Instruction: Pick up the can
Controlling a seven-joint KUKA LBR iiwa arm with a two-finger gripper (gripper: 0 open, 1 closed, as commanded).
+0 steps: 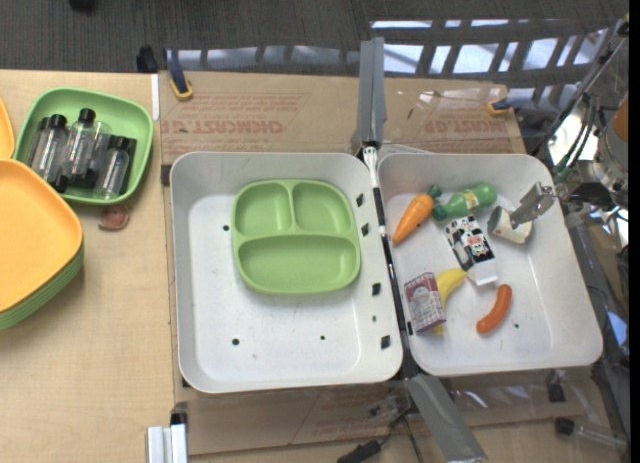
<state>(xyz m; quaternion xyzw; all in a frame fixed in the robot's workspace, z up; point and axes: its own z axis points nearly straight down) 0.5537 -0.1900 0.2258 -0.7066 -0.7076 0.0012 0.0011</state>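
Note:
The can (425, 301), with a red and pink label, lies on its side in the right bin (560, 351), close to that bin's left wall. My gripper (530, 207) hangs over the upper right part of the same bin, above a white and grey object (510, 230). It is well to the right of the can and farther back, and nothing of the can is near it.
Around the can lie a yellow piece (452, 281), a black and white box (469, 242), an orange sausage (494, 309), a carrot (412, 216) and a green bottle (466, 199). The left bin (200, 341) holds a green divided plate (296, 236).

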